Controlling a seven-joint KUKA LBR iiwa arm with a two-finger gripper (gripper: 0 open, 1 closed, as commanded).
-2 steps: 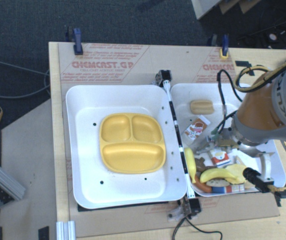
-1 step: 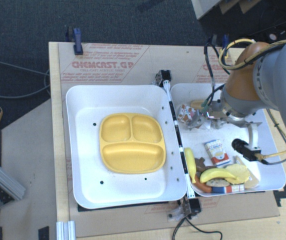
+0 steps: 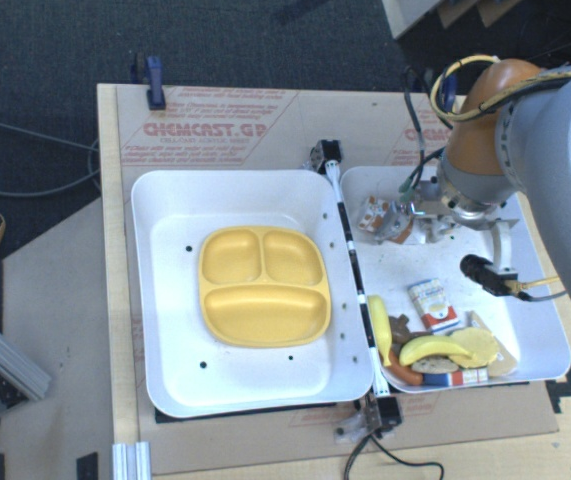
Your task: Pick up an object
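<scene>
Camera view: bench board [image 3: 205, 128] printed "CHEMCAST GP"; claw [image 3: 420, 218] over right bin [image 3: 545, 353], grip state indiscernible.

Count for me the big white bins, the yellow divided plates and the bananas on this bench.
White bins: 2, left bin and right bin
Yellow divided plate: 1
Banana: 1
Total: 4

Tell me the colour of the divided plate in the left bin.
Yellow; the divided plate shows in the camera view.
</scene>
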